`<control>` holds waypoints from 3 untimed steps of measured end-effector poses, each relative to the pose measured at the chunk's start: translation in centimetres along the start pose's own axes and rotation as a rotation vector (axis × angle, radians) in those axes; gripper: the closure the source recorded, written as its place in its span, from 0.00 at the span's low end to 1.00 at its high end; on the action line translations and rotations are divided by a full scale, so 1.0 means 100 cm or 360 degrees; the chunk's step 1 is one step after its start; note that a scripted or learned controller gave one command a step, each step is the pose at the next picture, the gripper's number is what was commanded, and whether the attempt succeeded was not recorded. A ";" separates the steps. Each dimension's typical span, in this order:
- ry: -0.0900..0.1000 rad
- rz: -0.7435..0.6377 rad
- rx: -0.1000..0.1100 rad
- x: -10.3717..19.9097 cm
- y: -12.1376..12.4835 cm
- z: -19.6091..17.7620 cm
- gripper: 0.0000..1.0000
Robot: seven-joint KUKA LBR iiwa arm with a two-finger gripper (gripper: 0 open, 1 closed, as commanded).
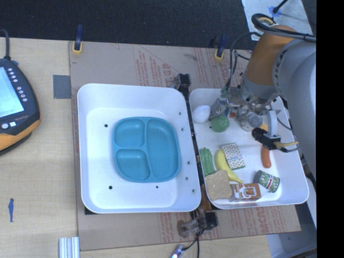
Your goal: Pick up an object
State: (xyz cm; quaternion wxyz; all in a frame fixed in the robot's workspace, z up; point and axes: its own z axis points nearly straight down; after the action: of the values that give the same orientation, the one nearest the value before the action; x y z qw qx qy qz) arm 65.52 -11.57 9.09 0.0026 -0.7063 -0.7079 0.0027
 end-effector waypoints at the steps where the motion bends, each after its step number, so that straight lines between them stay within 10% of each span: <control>1: 0.0001 -0.0003 -0.0008 0.012 0.001 -0.014 0.00; 2: 0.0000 -0.0001 -0.0010 -0.007 0.001 -0.075 0.00; 3: 0.0000 -0.0005 -0.0002 0.005 -0.081 -0.001 0.00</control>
State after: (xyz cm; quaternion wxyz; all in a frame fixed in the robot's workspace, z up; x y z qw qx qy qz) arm 57.40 -11.12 9.23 0.0021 -0.7053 -0.7089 0.0022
